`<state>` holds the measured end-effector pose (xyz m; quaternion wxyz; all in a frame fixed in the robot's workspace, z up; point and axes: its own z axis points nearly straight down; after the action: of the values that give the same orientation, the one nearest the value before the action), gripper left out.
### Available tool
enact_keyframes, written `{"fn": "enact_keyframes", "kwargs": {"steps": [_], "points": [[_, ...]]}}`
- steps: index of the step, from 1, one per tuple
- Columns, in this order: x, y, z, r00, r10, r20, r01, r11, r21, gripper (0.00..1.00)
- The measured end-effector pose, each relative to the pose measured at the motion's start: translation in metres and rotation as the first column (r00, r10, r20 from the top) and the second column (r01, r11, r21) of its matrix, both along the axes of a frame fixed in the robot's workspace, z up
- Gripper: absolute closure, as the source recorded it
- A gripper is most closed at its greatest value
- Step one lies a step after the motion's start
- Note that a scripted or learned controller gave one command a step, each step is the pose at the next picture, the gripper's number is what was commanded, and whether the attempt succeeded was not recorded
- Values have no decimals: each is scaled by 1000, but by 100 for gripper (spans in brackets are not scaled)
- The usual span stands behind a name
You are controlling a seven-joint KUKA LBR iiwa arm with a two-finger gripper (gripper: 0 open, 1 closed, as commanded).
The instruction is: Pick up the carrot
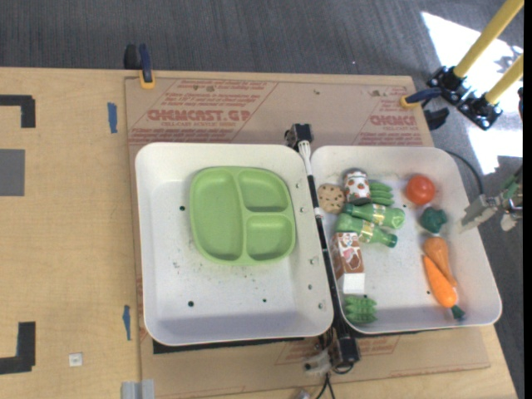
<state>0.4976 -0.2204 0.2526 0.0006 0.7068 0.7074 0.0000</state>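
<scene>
camera view: carrot (440,271) lies beside broccoli (432,219); gripper (490,208) nearby, grip state unclear.

The gripper (490,210) sits at the right edge of the frame, its arm cut off there; the metal fingers are too small and blurred to judge how they stand. The carrot (440,273) has a dark tip at its lower end, too small to identify. Labels on the green bottles (371,216) and the brown packet (350,254) are illegible. A yellow stand (490,32) runs out of frame at upper right.
</scene>
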Motion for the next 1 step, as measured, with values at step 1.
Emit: {"fn": "enact_keyframes", "kwargs": {"steps": [1], "points": [[-18,-3,-130,876,483,-1,-483,876,1,0]]}}
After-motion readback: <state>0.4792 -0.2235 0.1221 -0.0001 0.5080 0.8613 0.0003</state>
